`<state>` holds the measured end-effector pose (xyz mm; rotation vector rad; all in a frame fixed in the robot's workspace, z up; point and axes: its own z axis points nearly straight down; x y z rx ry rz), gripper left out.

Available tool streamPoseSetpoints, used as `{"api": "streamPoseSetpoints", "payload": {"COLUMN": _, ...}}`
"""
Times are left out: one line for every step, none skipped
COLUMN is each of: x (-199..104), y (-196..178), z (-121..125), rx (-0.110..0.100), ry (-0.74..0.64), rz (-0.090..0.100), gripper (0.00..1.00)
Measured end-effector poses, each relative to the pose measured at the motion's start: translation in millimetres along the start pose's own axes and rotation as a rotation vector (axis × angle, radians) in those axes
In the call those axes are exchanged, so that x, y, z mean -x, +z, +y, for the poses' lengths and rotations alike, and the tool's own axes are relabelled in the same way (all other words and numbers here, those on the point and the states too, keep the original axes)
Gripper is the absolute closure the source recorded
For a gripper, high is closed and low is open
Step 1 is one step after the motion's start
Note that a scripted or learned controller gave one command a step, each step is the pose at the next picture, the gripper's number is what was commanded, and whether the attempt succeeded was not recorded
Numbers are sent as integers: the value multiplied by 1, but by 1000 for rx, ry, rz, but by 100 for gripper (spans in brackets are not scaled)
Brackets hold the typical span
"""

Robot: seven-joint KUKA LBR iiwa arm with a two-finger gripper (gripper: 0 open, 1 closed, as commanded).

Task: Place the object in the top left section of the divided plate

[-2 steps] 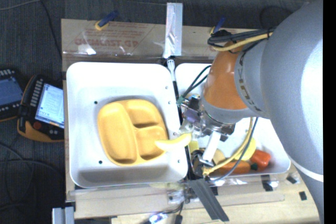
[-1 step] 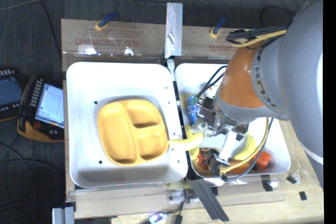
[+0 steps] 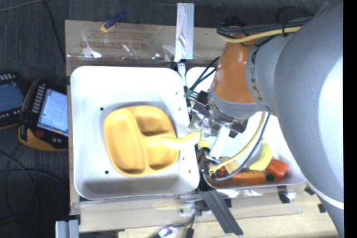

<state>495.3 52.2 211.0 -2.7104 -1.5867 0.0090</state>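
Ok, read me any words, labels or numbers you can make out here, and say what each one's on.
None can be read.
Clear bag behind the left bin: reddish print, too blurred.
Handheld pendant on the floor: lit screen, text too small.

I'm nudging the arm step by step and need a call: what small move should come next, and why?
Probably ease the hand leftward and toward the far side of the yellow divided plastic plate. A pale yellow curved object lies across the plate's right rim by the hand, not in the top left section, though I can't confirm the hand holds it.

Handheld pendant (image 3: pixel 44 115) left of bench
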Motion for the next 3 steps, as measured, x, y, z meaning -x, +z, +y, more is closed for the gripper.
{"api": "streamPoseSetpoints", "payload": {"x": 26, "y": 11, "z": 0, "rx": 0, "ry": 24, "rz": -2, "gripper": 100}}
{"api": "streamPoseSetpoints", "payload": {"x": 23, "y": 14, "z": -2, "rx": -1, "ry": 49, "rz": -1, "gripper": 100}}
{"api": "streamPoseSetpoints", "payload": {"x": 55, "y": 29, "z": 16, "rx": -4, "ry": 203, "rz": 0, "gripper": 100}}
